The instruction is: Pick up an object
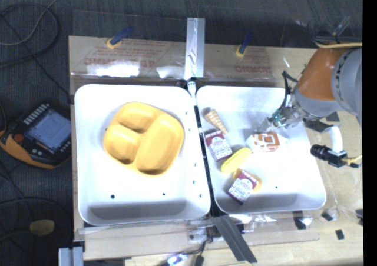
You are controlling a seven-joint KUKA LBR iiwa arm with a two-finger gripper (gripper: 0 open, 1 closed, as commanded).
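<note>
Approach appears to be the step in hand: the gripper (279,119) is seen low over the right bin (306,197), reached in from the right edge, with the orange-banded wrist just behind it. Whether anything is gripped cannot be told, since the tip is small and blurred against the white floor; nothing is seen lifted clear of the bin.

Just beside the gripper, on its near-left side, lies a round white-and-orange packet (265,142), which is judged to be the likeliest target. Whether the packet is touched by the tip cannot be made out. Further out from the gripper on the same side a yellow oblong piece (235,159) is found, with a red-and-white carton (218,145) next to it and a second small carton (244,185) nearer the front wall. A small cone (215,120) is placed level with the gripper, well away toward the divider. Beyond the divider, in the left bin (88,200), a large yellow bun-shaped object (143,136) is set, well apart from the arm.

For the next move, the tip would need to be centred over the round packet, brought down until the packet lies between the tips, and only then closed and raised. A flat, low packet is expected to be hard to pinch, so a slip is a fair risk.
</note>
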